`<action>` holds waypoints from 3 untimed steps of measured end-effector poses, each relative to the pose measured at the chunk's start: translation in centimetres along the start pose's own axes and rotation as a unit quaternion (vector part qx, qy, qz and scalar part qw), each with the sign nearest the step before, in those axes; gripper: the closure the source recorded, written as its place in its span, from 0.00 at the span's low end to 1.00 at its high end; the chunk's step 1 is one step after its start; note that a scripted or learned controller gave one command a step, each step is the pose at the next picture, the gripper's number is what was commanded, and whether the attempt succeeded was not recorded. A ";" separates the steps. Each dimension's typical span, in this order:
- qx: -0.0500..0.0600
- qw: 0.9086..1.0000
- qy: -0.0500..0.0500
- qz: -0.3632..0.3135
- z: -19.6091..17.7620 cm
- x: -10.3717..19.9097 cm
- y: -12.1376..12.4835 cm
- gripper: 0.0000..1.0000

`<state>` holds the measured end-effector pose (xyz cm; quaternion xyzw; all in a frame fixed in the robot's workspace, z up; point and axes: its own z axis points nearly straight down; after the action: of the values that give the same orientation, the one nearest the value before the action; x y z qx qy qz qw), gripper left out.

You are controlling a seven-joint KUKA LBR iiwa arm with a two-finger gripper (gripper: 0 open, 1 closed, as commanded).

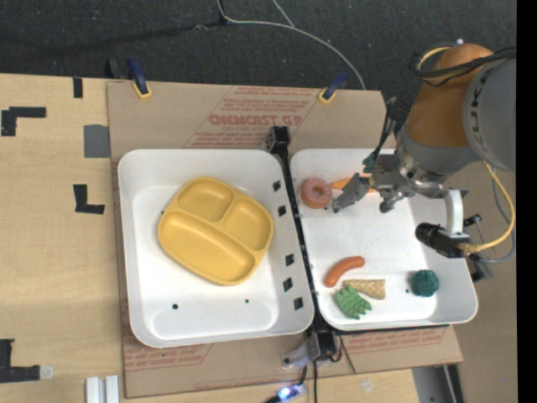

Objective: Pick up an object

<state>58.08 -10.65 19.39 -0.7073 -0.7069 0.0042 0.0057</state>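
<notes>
Yellow divided tray (216, 229) in left bin (138, 225)

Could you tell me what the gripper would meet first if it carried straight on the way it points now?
Probably the pink doughnut: the gripper points left toward it, though its height above the bin is unclear.

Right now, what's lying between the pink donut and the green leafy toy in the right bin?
In the camera view, the orange sausage lies on the bin floor between the pink donut and the green leafy toy, nearer the leafy toy.
</notes>
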 end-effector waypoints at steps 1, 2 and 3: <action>-0.006 1.000 -0.001 -0.001 -0.6 0.0 0.3 0.00; -0.003 1.000 -0.001 0.000 4.8 -0.7 -0.5 0.00; -0.003 1.000 -0.001 -0.001 9.4 -1.0 0.0 0.00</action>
<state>58.00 -11.65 9.96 -0.7068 -0.7074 0.0027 0.0024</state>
